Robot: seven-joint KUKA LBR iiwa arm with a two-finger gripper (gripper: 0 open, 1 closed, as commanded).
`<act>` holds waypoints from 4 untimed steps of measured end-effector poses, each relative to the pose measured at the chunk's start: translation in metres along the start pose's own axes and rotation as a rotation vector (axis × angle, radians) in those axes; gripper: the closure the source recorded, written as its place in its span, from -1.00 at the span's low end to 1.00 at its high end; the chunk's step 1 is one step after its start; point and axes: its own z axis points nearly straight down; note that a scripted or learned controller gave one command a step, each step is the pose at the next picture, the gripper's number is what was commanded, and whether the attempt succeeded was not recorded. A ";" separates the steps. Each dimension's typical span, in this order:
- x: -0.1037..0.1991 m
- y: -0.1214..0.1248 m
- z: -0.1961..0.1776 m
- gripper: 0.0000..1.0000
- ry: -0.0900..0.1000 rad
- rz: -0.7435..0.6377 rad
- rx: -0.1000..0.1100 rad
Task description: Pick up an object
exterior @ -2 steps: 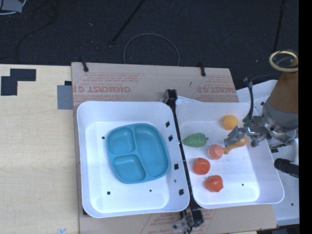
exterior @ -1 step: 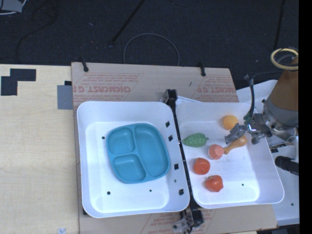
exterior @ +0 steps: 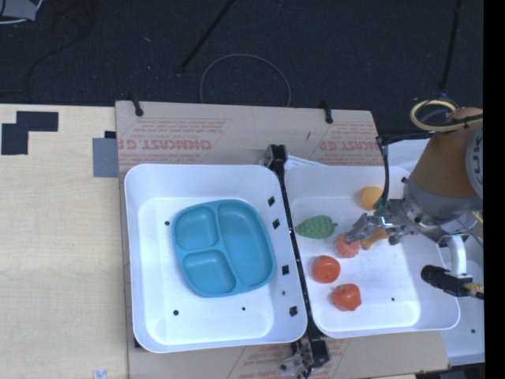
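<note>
Currently the gripper point(exterior: 361, 235) sits low in the right bin point(exterior: 394, 322), its fingers spread and pointing toward the view's left. A reddish object point(exterior: 346, 247) lies at the fingertips, partly hidden by them; whether the fingers touch it cannot be told, and it is not seen clamped between them. Just left of the gripper lies a green leaf-shaped object point(exterior: 316, 227). Two more red objects lie nearer the camera: one point(exterior: 326, 269) below the gripper, another point(exterior: 346, 297) toward the bin's near wall. An orange object point(exterior: 371, 197) rests behind the arm point(exterior: 446, 180), near the far wall.

The left bin point(exterior: 150, 212) holds a blue divided tray point(exterior: 223, 247), lying flat. Both bins stand side by side on a cardboard sheet point(exterior: 237, 133) with red lettering. Left of the cardboard extends a pale wooden bench top point(exterior: 55, 251). Beyond the bench lies dark floor point(exterior: 237, 38) with cables
</note>
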 end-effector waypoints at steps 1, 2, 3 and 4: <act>0.000 0.001 0.024 -1.00 -0.005 -0.001 -0.007; -0.001 0.000 0.017 1.00 -0.002 0.002 -0.001; 0.003 -0.008 -0.040 1.00 -0.005 0.000 -0.008; 0.002 -0.007 -0.093 1.00 -0.005 -0.001 -0.009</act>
